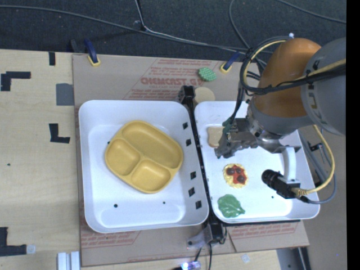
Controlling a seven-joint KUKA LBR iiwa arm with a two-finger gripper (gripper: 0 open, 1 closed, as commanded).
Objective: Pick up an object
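Observation:
In the right bin (281, 214) lie a small round yellow piece with red spots (235, 175), a green leafy piece (230, 206) near the front edge, and a tan piece (214, 136) near the left wall. My gripper (228, 148) hangs low over the bin, just right of the tan piece and above the yellow spotted piece. The grey wrist and orange band rise behind it to the right. Nothing shows between the gripper and the bin floor from this angle.
The left bin (95, 207) holds a yellow divided plate (144, 156) with three compartments. A green dotted object (206, 73) lies on the cardboard beyond the bins. A black divider with clips (194, 151) runs between the two bins.

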